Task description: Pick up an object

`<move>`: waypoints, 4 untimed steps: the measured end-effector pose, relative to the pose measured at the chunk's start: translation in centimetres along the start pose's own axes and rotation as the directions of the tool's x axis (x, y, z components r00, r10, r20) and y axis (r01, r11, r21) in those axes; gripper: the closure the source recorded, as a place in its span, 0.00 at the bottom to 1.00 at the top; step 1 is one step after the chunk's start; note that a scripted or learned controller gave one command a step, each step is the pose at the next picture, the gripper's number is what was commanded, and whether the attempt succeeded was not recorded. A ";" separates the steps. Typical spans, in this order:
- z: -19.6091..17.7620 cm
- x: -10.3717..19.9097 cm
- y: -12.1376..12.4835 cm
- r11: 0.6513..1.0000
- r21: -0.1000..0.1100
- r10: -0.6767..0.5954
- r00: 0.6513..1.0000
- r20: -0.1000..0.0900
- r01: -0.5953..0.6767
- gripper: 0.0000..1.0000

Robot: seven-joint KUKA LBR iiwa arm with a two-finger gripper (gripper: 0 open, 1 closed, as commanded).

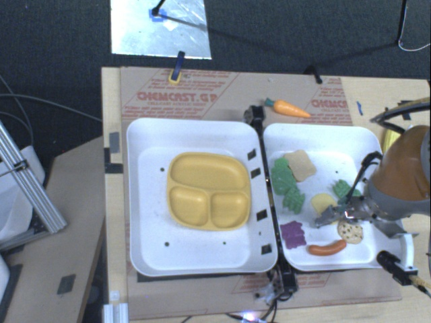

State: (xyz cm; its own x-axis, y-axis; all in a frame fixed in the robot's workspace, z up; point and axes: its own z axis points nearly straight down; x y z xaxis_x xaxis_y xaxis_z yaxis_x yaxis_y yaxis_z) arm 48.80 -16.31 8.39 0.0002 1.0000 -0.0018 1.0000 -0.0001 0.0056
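Several toys lie in the right bin point(372, 140): sausage point(326, 248) nearest, then cookie point(350, 231), with the gripper point(330, 214) low just beyond it. Its grip cannot be told. Approach step, judging by pose; next it must settle over one piece and close.

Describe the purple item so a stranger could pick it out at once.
Look in the right-hand white bin, the one holding the toy food, not the one with the yellow tray. Near its front left corner lies the purple piece, just left of the sausage. It is the one purple thing there.
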 end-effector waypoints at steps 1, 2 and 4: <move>-0.1 6.1 0.0 1.000 0.002 -0.008 1.000 -0.003 0.008 0.00; -1.1 5.8 0.0 1.000 0.002 -0.004 1.000 -0.002 0.004 1.00; -6.8 -2.0 6.4 1.000 -0.007 -0.002 1.000 0.006 0.002 1.00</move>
State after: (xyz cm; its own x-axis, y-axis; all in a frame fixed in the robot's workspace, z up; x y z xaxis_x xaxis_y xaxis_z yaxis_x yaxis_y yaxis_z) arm 55.18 -18.31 15.25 -0.0017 1.0000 -0.0079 0.9999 0.0018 0.0130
